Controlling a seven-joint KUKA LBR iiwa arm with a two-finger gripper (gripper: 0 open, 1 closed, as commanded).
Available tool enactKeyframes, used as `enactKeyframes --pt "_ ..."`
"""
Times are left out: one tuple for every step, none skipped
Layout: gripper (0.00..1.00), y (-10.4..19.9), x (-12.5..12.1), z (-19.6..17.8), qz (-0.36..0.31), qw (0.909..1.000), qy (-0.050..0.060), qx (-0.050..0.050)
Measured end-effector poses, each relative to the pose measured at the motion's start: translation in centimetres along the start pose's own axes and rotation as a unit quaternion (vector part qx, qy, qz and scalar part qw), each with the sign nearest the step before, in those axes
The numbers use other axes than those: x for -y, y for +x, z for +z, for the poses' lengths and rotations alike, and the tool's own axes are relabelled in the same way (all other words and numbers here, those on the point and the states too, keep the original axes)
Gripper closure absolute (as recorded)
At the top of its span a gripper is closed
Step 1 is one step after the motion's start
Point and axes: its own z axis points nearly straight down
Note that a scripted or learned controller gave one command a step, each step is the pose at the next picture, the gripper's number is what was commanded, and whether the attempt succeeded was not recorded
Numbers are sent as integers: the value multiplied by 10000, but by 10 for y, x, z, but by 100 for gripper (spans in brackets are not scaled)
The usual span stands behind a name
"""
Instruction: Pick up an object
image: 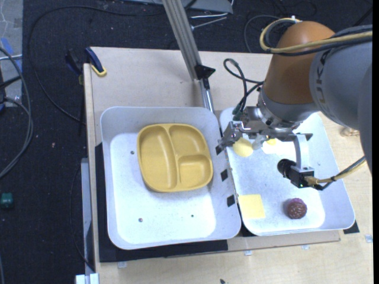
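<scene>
The arm (pixel 308 58) leans in over the right-hand bin (pixel 331 158), its bulk covering that bin's far end. The left-hand bin (pixel 118 170), well away from the fingers, holds a yellow divided plate (pixel 174 157). The gripper (pixel 251 136) hangs low at the right bin's far left corner; whether its fingers are wide or narrow cannot be told from here, and nothing is visibly gripped. A pale yellow lump (pixel 243 148) lies just beside the fingertips, perhaps touching. Nearer the camera lie a flat yellow square (pixel 251 206) and a small dark red ball (pixel 295 208), both well apart from the fingers. By my judgement the pick is not yet done: closing and lifting remain.
</scene>
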Motion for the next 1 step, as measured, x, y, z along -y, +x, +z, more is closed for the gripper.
enactKeyframes --pt "100 47 -23 0 -1 10000 -22 0"
